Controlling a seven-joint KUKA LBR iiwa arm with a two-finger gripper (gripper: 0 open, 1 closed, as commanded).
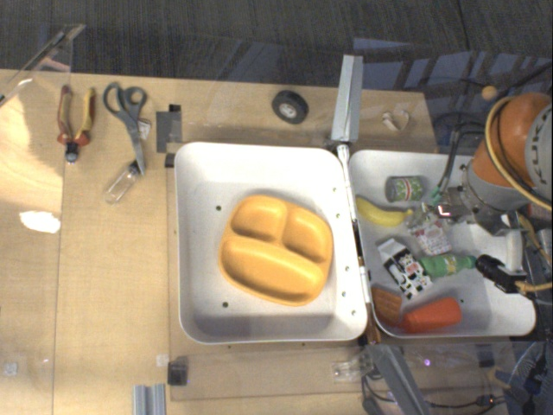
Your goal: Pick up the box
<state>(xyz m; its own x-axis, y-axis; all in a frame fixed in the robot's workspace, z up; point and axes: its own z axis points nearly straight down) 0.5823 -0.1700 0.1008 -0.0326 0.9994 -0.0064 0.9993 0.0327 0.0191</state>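
The box (404, 266) is small and white and black with coloured print. It lies flat near the middle of the right bin (510, 316). My gripper (435, 217) reaches in from the right and hangs low over the bin, just up and right of the box, between a green can and a green bottle. It is above a crumpled clear wrapper (429, 234). The arm's grey wrist and orange band (517, 141) rise behind it. Nothing can be seen held in the gripper.
In the right bin are a green can (404, 188), a banana (381, 212), a green bottle (448, 264), a red carrot-like piece (432, 315) and a brown item (386, 303). A large yellow moulded shape (276, 247) lies in the left bin (199, 232). Scissors (130, 115), pliers (73, 119) and a tape roll (290, 105) lie on the bench.
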